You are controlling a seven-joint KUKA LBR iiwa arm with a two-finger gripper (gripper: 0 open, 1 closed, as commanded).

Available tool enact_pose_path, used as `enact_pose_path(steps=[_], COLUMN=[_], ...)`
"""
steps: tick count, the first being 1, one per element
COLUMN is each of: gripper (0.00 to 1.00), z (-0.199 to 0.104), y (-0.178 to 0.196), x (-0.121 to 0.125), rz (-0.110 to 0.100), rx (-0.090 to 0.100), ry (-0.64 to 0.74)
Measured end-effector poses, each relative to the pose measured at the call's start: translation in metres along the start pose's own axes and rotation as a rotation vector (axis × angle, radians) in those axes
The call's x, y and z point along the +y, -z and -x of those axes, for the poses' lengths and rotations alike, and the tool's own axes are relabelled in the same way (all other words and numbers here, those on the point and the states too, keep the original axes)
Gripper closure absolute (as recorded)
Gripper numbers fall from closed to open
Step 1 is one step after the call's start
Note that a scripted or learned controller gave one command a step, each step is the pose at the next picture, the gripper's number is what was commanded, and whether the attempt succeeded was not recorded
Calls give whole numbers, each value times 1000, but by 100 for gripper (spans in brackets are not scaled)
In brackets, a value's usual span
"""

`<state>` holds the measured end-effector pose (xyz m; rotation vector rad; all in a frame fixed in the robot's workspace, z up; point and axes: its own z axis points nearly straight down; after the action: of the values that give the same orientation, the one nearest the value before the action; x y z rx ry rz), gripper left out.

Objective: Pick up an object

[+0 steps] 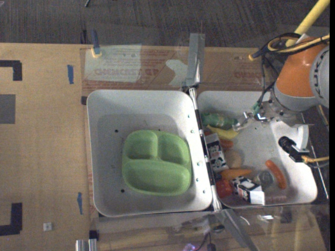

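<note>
Yellow banana (228, 133), curved, beside green item (219, 121) in right bin (306, 190); gripper (244, 121) just above, grip state unclear.

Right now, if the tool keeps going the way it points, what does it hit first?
Probably the yellow banana lying just beyond the tool, with the green item beside it. Depth is unclear from this slanted view, so it might pass above them.
</note>
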<state>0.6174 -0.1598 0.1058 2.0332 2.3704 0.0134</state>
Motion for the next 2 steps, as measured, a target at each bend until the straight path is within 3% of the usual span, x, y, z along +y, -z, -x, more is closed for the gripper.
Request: enact_pose_path(steps=[1, 2], gripper=[0, 0], z=[14, -10], y=[-19, -18], x=[-32, -59], rz=[-17, -17], rx=[8, 8], ry=[-3, -199])
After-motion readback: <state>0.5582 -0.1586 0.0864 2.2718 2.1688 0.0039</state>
